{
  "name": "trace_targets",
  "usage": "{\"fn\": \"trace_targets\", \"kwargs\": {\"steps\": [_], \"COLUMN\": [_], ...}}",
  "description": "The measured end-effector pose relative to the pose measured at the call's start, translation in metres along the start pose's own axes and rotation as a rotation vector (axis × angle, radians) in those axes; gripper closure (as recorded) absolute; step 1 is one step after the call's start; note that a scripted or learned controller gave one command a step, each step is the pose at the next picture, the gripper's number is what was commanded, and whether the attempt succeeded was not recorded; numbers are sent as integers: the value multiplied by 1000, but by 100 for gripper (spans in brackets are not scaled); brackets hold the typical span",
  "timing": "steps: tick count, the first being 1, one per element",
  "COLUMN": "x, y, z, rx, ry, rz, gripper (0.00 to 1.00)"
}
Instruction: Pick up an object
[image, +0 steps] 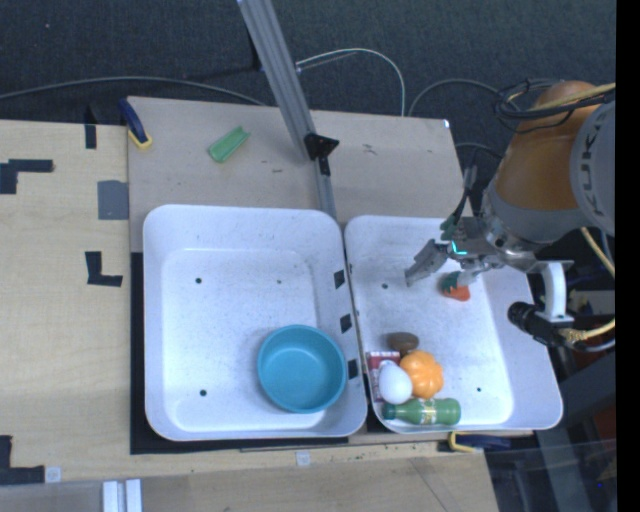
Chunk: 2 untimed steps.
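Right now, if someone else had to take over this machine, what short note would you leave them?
Gripper: over the right bin, upper part; nothing seen between its fingers.
Small red and green object lies just beside the gripper.
Bottom of the right bin: brown object, orange ball, white egg, green bottle.
Left bin: blue bowl.
Done: nothing lifted. Left: pick one object.
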<state>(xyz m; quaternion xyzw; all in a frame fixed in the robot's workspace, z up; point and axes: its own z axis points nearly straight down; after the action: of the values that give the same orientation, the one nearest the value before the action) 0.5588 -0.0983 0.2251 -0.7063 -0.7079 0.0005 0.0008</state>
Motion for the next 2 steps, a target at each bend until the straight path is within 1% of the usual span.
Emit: {"fn": "trace_targets", "kwargs": {"steps": [1,2], "x": [0,-8], "y": [-7,-12], "z": [63,112], "rx": [7,6], "ry": [0,0], "rz": [1,2], "gripper": [0,0]}}
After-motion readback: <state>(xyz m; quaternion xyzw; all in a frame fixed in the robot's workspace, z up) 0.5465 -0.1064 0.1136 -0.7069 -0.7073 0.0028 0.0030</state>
